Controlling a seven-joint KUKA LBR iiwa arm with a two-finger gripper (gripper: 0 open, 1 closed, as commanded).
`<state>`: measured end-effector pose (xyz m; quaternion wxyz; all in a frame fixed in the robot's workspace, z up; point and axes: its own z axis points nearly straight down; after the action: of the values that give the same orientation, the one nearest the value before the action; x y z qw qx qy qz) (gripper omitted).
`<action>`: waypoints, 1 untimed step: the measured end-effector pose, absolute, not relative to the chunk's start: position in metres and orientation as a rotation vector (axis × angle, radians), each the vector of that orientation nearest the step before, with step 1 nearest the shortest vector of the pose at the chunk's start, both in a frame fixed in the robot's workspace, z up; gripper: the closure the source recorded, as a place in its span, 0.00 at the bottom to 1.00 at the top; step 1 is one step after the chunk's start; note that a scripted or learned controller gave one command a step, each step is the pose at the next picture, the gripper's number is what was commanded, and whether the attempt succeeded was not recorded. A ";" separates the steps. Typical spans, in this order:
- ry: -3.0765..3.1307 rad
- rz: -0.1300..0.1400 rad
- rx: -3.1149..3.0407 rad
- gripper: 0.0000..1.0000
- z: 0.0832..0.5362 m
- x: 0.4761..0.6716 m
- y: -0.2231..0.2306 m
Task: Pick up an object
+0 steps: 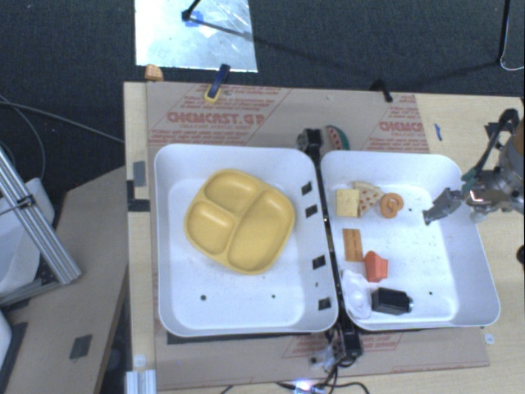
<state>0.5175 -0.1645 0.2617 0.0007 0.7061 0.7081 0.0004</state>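
The right bin point(459, 245) holds several small items along its left half: a pale yellow block point(348, 202), a tan wedge point(368, 194), an orange ring point(391, 205), an orange wafer point(353, 245), a red-orange piece point(375, 266), a white item point(356, 289) and a black block point(391, 301). My gripper point(436, 211) reaches in over the bin's right rim at its upper right. It hangs to the right of the orange ring, apart from every item, with nothing seen in it.
A yellow divided plate point(239, 220) lies in the left bin point(176, 294). Both bins rest on a cardboard sheet point(246, 117). A blue and yellow tool point(217, 82) lies at the sheet's back edge. Bare bin floor point(435, 269) lies below the gripper.
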 end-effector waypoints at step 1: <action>2.240 -0.003 2.218 0.00 0.174 0.485 -0.082</action>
<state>0.4848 -0.0822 0.1742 -0.0054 0.7036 0.7105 -0.0009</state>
